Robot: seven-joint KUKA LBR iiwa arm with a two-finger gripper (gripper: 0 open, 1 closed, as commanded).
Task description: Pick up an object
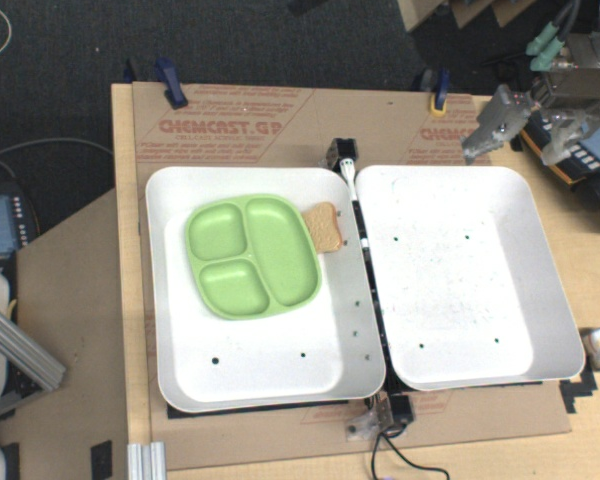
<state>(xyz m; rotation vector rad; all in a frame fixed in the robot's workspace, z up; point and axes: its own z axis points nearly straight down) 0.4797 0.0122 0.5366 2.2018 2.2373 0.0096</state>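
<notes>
Tool (483,140) well apart from cracker (324,228)

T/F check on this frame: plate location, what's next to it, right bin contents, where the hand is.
1. The green divided plate lies in the left bin. True.
2. A tan cracker-like piece sits in a plate compartment. False: it lies at the plate's upper right rim, on the bin floor.
3. The plate has three compartments. True.
4. The hand is down inside the left bin. False: it is above the right bin's far edge, at the upper right.
5. The plate lies in the right bin. False: it lies in the left one.
</notes>
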